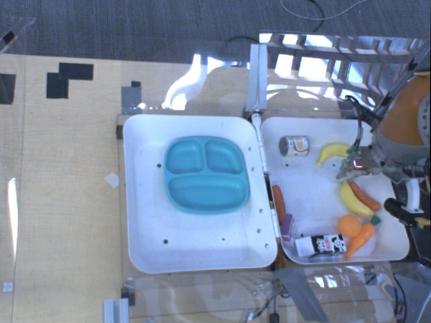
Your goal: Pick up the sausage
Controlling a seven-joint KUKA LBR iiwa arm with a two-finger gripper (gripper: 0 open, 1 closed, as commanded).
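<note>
The sausage is a short reddish-brown link lying lengthwise against the left wall of the right bin. My gripper hangs over the right half of that bin, between a small banana and a larger banana. It is well to the right of the sausage and apart from it. Nothing shows between its fingers.
The right bin also holds a tin can, a red-orange pepper-like piece on the larger banana, an orange, a carrot, a small carton and a purple item below the sausage. A blue divided plate sits in the left bin.
</note>
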